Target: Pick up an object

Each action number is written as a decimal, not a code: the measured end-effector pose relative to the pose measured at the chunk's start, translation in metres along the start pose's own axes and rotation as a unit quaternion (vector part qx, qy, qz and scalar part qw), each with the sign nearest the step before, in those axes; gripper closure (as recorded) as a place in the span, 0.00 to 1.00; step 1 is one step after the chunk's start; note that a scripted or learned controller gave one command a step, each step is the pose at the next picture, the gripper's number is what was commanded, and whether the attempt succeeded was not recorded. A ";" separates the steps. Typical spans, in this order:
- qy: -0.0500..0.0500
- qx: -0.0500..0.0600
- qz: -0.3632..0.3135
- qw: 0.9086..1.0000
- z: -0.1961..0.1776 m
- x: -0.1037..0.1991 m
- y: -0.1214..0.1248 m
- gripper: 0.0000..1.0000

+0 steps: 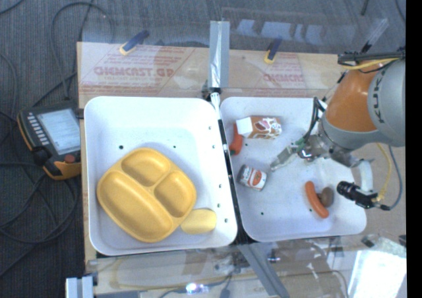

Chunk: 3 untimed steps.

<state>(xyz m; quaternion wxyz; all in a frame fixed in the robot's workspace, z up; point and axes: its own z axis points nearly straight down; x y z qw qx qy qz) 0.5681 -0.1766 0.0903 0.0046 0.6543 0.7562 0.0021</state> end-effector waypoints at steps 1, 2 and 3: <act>0.003 -0.006 0.014 1.000 -0.005 -0.030 -0.067 0.00; 0.000 -0.006 0.015 1.000 -0.012 -0.032 -0.067 1.00; 0.001 0.005 0.094 0.996 -0.135 0.029 -0.025 1.00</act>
